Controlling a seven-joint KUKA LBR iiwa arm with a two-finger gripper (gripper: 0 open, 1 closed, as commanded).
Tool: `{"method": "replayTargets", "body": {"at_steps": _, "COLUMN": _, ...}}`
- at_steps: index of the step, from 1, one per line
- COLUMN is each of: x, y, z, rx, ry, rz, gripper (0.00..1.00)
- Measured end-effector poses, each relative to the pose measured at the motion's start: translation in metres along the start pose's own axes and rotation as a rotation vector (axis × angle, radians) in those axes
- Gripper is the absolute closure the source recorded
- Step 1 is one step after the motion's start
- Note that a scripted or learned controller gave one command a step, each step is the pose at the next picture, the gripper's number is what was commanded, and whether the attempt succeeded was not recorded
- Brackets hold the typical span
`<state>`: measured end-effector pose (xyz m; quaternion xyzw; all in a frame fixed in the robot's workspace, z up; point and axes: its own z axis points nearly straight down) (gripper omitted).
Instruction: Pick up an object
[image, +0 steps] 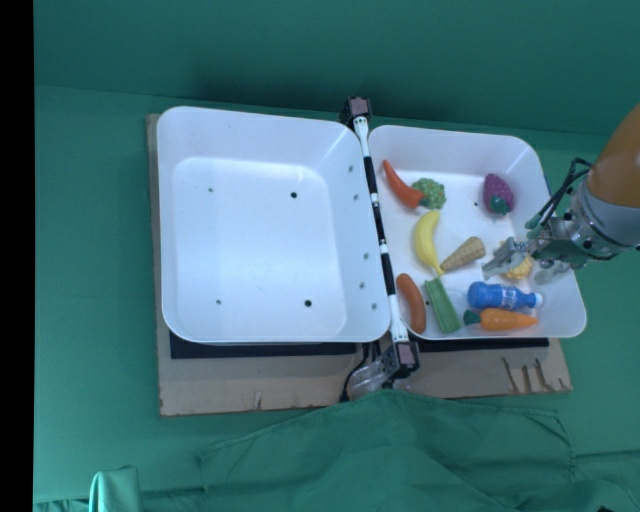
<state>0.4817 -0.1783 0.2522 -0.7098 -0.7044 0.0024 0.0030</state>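
My gripper (515, 260) is down inside the right bin (455, 140), near its right wall. It sits right at a small yellow toy (521, 269), which it partly covers. Just below lie a blue bottle (500, 296) and an orange carrot (507, 320). To the gripper's left a tan cone-shaped toy (463, 254) lies beside a yellow banana (428, 240). A purple toy (497, 193) is at the back right of the bin.
The right bin also holds a red pepper (400, 185), a broccoli (430, 191), a red sausage (411, 302) and a green cucumber (441, 305). The left bin (200, 130) adjoins along a black-and-white divider (375, 215). Green cloth (400, 450) bunches at the front.
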Motion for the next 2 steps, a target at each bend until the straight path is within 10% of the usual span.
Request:
{"method": "replayTargets", "body": {"at_steps": 1, "x": 0.0042, "y": -0.0096, "z": 0.0589, "rx": -0.019, "ry": -0.006, "rz": -0.005, "gripper": 0.00}}
{"method": "replayTargets", "body": {"at_steps": 2, "x": 0.0035, "y": -0.0099, "z": 0.0495, "rx": -0.019, "ry": -0.007, "rz": 0.000, "gripper": 1.00}}
